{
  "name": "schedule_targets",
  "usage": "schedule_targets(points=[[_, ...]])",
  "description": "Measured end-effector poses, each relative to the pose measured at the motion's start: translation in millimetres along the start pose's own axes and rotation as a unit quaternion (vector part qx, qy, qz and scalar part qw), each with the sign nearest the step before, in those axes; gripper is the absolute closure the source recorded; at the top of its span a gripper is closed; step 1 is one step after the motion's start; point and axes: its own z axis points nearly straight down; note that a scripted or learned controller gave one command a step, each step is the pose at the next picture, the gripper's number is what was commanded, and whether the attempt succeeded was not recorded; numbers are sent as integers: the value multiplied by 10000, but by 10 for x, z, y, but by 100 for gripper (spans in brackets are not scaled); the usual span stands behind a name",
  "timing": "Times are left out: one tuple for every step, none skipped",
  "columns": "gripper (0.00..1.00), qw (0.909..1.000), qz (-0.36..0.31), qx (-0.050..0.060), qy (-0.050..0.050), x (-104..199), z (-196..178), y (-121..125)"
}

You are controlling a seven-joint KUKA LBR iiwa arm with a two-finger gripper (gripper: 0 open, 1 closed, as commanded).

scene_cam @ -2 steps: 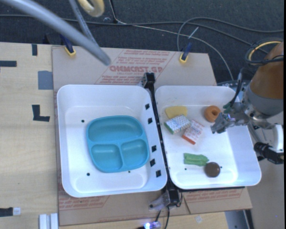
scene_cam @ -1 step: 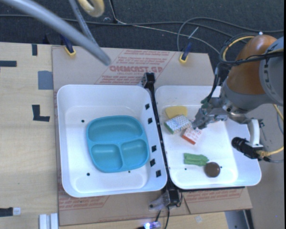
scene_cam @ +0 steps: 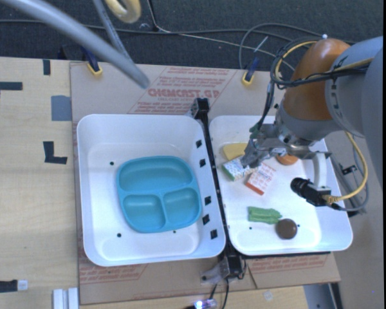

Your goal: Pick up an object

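White right bin (scene_cam: pixel 321 237), gripper (scene_cam: pixel 252 154) beside small green-and-white box (scene_cam: pixel 233 168), gripper's opening impossible to tell

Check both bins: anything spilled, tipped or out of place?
Nothing stands out. The blue tray lies flat in the left bin, slightly askew. The red-and-white box, green piece and brown ball lie loose inside the right bin; the gripper hangs near the box.

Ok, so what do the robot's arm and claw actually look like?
The arm is thick, rounded and grey, with a glossy orange band bulging just above the wrist. The claw is a compact dark grey metal assembly. A thin yellow cable loops around the wrist.
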Motion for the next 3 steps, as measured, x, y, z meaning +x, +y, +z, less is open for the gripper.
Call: schedule_targets(points=[[100,10000,-6,3,1,562,31,111],[100,10000,-7,-8,1,1160,-60,332],[100,10000,2,-8,-2,1588,-183,497]])
